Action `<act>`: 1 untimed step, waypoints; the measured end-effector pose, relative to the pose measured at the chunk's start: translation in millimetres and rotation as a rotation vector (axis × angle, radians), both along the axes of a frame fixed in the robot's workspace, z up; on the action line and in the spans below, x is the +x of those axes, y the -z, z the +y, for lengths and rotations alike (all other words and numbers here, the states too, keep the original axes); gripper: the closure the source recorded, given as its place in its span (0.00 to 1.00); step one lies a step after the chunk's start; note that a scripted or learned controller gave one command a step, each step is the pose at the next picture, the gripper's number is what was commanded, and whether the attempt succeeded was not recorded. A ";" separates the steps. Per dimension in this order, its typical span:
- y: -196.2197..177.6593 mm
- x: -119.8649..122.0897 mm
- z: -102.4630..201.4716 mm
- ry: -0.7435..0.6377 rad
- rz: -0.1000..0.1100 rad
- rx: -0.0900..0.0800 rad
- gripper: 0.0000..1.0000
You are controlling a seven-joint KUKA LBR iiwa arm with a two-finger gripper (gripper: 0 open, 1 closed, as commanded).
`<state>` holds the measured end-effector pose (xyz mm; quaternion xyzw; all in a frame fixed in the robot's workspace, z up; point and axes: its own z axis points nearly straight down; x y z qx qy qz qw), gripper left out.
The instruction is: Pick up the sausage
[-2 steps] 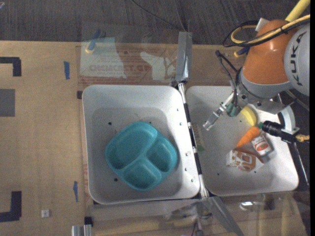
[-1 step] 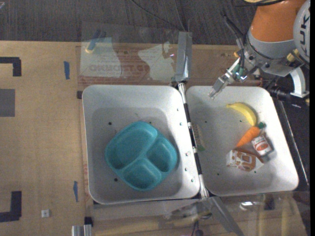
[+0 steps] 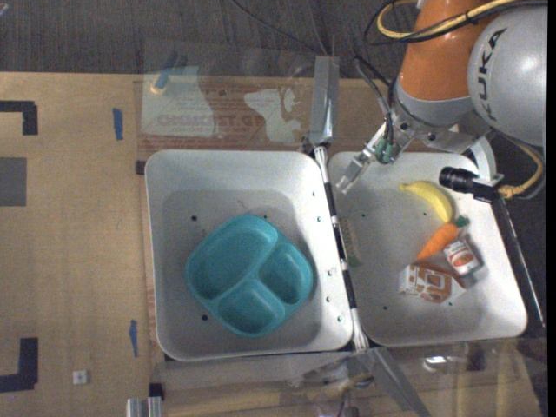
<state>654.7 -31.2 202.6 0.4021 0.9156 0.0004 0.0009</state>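
The right bin (image 3: 486, 320) holds a yellow banana (image 3: 432, 198), an orange carrot (image 3: 436, 241), a small red-and-white labelled can (image 3: 461, 258) lying against the carrot, and a flat orange-and-white packet (image 3: 426, 283). I cannot tell which of these is the sausage. My gripper (image 3: 354, 172) hangs over the right bin's upper left corner, close to the divider between the bins. It points down and to the left, well apart from all the items, with nothing seen in it.
A teal three-compartment plate (image 3: 249, 274) lies in the left bin (image 3: 174, 181). A clear sheet (image 3: 226, 102) covers the bench behind the bins. Black and yellow cables (image 3: 391, 24) trail from the arm. A black fitting (image 3: 458, 180) juts out over the right bin.
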 end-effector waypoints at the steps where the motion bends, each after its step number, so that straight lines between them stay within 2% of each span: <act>1: 17.0 -26.5 -28.7 -0.188 0.000 0.000 0.00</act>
